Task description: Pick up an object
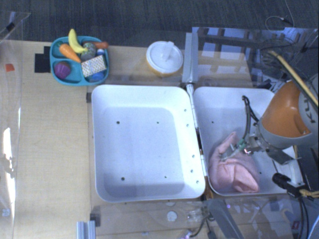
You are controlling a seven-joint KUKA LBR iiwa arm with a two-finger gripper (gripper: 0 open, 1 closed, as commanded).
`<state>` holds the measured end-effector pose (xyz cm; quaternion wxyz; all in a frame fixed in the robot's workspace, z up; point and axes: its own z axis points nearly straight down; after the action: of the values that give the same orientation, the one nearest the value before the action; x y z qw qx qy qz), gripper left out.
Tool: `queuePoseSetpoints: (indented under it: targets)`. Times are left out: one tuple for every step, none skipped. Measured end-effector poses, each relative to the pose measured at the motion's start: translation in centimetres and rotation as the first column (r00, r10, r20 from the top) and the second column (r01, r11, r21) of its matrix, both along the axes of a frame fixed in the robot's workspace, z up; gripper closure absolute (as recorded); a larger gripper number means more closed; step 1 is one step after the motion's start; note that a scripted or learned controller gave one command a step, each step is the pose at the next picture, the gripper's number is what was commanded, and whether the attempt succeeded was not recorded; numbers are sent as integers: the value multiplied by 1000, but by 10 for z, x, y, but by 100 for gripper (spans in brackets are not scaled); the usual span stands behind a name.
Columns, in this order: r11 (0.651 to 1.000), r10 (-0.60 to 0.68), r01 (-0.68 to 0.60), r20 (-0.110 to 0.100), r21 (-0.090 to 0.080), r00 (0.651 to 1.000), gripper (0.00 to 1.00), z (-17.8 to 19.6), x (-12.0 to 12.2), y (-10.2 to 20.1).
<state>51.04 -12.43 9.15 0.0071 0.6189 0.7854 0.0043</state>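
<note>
pink cloth [232, 171] lies under the tool [238, 149]; its grip state cannot be told.

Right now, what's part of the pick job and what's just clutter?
Job:
pink cloth in the right bin
gripper, at the cloth

Lying about:
left bin
blue tray of toy food
white lid

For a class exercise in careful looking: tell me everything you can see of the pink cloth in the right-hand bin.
The pink cloth is soft, crumpled fabric, bunched into a rounded heap with a fold rising at its upper left. It lies in the near part of the right bin, close to the wall shared with the left bin. The arm's hand is down at its upper edge; whether it touches or grips the cloth cannot be told.
</note>
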Motion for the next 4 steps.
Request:
queuePoseSetpoints:
  targets:
    - [997, 73, -73, 3, 0, 997, 0, 0, 60, 33]
    - [999, 34, -34, 0, -1, 999, 0, 0, -18, -4]
    - [999, -36, 36, 2, 1, 999, 0, 0, 15, 33]
    - [990, -144, 144, 0, 3, 990, 0, -1, 82, 31]
